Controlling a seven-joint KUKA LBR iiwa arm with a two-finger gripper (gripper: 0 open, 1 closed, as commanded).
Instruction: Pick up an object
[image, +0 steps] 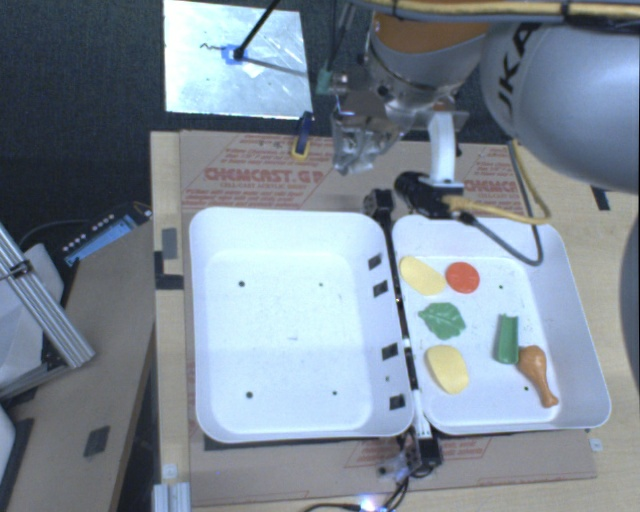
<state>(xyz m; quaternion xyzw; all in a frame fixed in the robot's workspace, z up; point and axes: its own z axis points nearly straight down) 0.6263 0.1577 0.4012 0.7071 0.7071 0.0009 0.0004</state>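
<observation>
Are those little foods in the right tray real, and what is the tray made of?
Likely toys: the orange drumstick, green leaf and red disc look like moulded plastic, in flat, even colours with a faint sheen. The right bin seems thin formed white plastic, with smooth rounded edges.

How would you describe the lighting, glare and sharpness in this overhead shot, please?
In the camera view, the lighting is soft and even across both bins; the left bin shows a faint shadow over its lower half; a reflective sheet at the top glares brightly; the arm looms large and slightly soft, while the toy food, like the red disc, stays fairly crisp.
</observation>
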